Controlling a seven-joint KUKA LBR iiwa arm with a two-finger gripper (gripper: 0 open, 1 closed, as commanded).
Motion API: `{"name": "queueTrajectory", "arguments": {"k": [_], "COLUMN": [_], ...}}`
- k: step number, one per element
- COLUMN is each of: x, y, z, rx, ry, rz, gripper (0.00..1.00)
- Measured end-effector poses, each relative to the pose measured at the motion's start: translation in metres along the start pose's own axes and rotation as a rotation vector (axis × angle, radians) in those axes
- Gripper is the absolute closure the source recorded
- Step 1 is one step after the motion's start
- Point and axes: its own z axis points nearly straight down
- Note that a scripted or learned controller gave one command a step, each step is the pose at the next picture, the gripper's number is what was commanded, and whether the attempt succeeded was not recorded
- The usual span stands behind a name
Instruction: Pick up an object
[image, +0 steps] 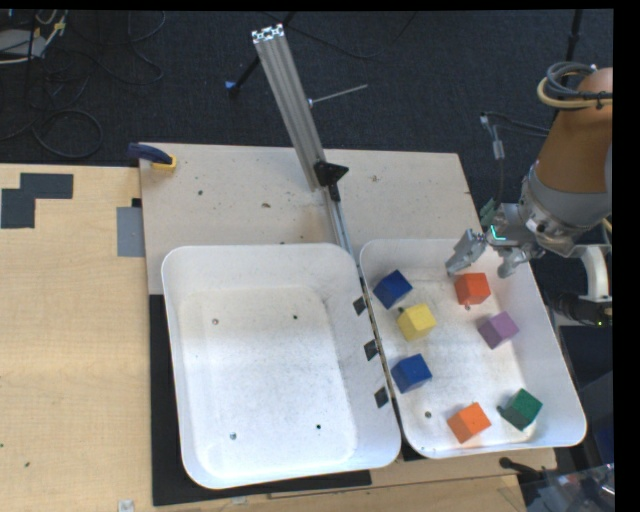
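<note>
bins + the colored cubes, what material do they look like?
Bins: likely thin molded plastic, white, slight sheen, rounded rims. Cubes, such as the yellow cube and purple cube: matte, evenly colored, no glare, so painted wood or foam; can't tell which.

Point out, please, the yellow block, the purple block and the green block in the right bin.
yellow block (417, 320), camera view, its top face.
purple block (497, 328), camera view, its top face.
green block (521, 409), camera view, its top face.

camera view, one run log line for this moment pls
end effector: open, above red cube | holding: nothing | right bin: seven blocks | stage: pre-grasp
</note>
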Motion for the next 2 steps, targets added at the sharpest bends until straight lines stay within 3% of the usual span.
{"name": "queueTrajectory", "arguments": {"k": [1,2], "x": [0.0,-0.007], "y": [0.001,-0.003], "z": [-0.003,0.058], "rx": [-0.005,0.001], "ry": [-0.001,-0.001], "rz": [-0.001,0.002], "gripper": [0.0,0.0]}}
